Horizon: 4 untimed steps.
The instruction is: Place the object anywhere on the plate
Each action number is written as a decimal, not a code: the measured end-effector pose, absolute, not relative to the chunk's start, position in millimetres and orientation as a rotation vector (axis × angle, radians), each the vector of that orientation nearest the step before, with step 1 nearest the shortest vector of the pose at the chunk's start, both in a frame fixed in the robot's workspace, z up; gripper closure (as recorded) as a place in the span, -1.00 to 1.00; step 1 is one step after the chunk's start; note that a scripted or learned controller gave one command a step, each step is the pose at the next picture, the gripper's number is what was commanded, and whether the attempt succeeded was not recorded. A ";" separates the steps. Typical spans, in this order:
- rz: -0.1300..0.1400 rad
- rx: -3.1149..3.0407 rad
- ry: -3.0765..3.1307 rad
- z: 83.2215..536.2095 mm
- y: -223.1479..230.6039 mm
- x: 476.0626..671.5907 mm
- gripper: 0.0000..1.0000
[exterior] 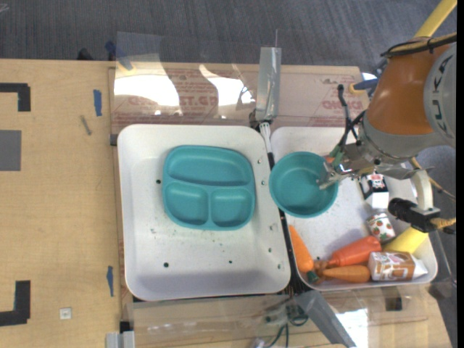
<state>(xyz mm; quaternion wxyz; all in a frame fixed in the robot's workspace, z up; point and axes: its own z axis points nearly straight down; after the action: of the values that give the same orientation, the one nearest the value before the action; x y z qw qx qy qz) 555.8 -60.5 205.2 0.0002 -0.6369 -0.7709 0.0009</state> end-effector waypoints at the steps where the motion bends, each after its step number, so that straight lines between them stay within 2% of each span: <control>1: -0.007 -1.927 -2.484 229.1 38.8 597.8 1.00; 2: -0.019 -1.763 -2.612 366.8 95.8 581.7 1.00; 3: -0.009 -1.537 -2.752 431.1 29.5 555.6 1.00; 4: -0.003 -1.273 -2.876 431.4 12.8 506.4 1.00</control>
<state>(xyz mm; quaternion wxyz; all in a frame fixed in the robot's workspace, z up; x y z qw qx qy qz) 506.4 12.8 431.4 -0.0018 -0.4047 -0.9145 -0.0008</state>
